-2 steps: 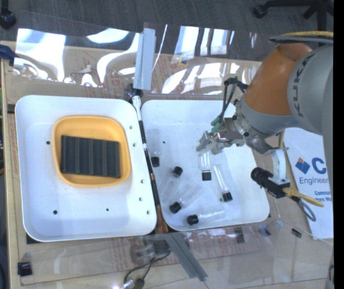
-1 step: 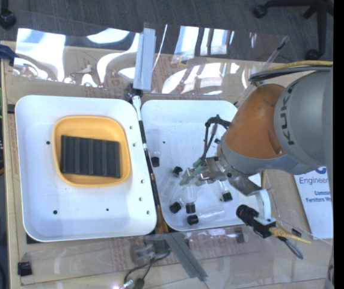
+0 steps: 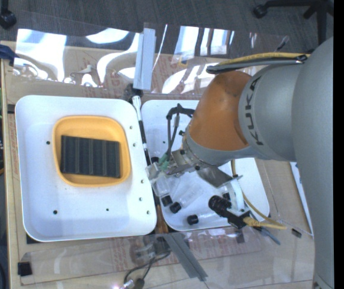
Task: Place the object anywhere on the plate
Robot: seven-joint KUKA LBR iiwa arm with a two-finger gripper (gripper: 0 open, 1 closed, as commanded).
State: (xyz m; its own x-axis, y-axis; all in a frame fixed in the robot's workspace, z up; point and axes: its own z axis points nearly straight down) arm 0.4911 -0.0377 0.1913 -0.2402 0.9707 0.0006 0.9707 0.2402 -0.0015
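— Big grey arm with the orange band (image 3: 268, 113) hangs over the right white bin (image 3: 157, 116). What about its gripper (image 3: 169, 167)?

— Low by that bin's left wall; grip hidden.

— And the yellow plate with a dark ribbed middle (image 3: 91, 150)?

— Alone in the left white bin (image 3: 30, 179), bare floor around. Small black bits (image 3: 175, 208) lie near the gripper.

2 white bins (image 3: 33, 161), 1 yellow plate (image 3: 91, 127), 1 dark ridged object (image 3: 94, 156), 1 arm (image 3: 268, 113)

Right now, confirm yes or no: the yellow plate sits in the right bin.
No. The yellow plate lies in the left bin, while the arm reaches over the right bin.
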